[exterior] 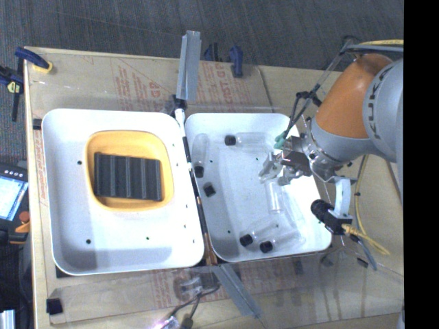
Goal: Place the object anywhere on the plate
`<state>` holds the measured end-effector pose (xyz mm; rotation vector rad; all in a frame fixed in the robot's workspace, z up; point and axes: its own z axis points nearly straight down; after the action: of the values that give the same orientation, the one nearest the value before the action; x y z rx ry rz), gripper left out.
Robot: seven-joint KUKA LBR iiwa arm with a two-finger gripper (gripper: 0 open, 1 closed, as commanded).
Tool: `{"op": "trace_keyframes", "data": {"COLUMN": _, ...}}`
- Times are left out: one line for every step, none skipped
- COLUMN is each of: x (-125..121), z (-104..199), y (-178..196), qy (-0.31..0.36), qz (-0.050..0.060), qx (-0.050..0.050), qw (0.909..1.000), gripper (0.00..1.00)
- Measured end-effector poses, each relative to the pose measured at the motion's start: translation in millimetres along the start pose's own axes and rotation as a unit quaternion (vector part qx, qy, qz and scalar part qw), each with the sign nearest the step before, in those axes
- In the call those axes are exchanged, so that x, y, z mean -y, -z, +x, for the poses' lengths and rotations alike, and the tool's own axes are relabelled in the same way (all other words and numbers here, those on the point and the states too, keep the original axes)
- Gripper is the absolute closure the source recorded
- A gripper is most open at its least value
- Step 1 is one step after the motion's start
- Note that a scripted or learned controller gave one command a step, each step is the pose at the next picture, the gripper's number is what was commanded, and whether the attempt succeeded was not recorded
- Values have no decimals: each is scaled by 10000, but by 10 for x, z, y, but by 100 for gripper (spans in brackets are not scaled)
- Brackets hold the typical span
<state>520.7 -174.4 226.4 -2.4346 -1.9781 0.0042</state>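
Your tool (278,172) hangs over the upper right part of the right bin (226,251), and from this slant you cannot tell whether it is wide, narrow or gripping anything. The clear plastic pieces blend into the metal around it.

The objects are several transparent tubes with black caps, scattered on that bin's floor: one near the top wall (241,140), one upright-looking tube (274,199) just below the tool, and a cluster near the bottom wall (269,238). Two loose black caps (204,181) lie by the left wall. The plate (130,168), yellow-rimmed with a dark ribbed centre, sits in the left bin (65,238), well apart from the tool.

The step in hand looks like the pick, most likely the tube just below the tool. To do it well, come down squarely across the tube's width rather than along it, since a smooth round tube will likely roll or squirt out of a skewed pinch. Lift high enough to pass over both bin walls in the middle, then release low over the plate's centre so it cannot roll off.

Be wary: the tubes' outlines nearly vanish against the white floor, and the wrist hides whatever lies directly under it.
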Motion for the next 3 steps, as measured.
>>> {"op": "trace_keyframes", "data": {"x": -319, "z": 468, "y": -314, "qy": 742, "qz": -4, "qx": 4, "qw": 9972, "gripper": 100}}
{"op": "trace_keyframes", "data": {"x": -773, "z": 1431, "y": -261, "qy": 1937, "qz": -21, "qx": 7, "qw": 9811, "gripper": 100}}
{"op": "trace_keyframes", "data": {"x": -548, "z": 1498, "y": -359, "qy": 2553, "qz": 8, "qx": 6, "qw": 9669, "gripper": 100}}
